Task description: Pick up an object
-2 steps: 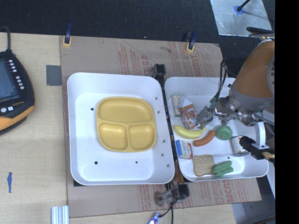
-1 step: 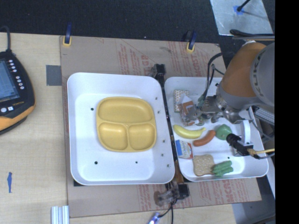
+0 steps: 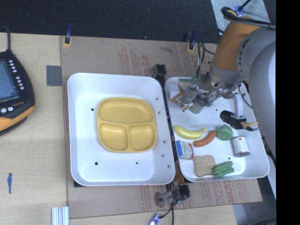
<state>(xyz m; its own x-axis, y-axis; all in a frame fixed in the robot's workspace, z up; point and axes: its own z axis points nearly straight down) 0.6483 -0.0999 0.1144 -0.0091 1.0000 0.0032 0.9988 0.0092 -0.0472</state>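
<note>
Camera view from above has my grey arm (image 3: 255, 55), orange band at the wrist, reaching in from the right over the far end of the right bin (image 3: 253, 172). The left bin (image 3: 84, 168) bears a yellow divided plate (image 3: 126, 124) at its middle. My gripper (image 3: 193, 99) is low in the right bin's far left corner, among some small clutter there; I cannot tell its state or whether it has anything. Nearer the camera lie a banana (image 3: 189, 132), with a red sausage (image 3: 205, 139) touching its right tip, a green round piece (image 3: 224, 132) just beside that, a small can (image 3: 241, 146), a bread slice (image 3: 204, 165), a green pod (image 3: 223, 169) and a small packet (image 3: 185, 150).
</note>
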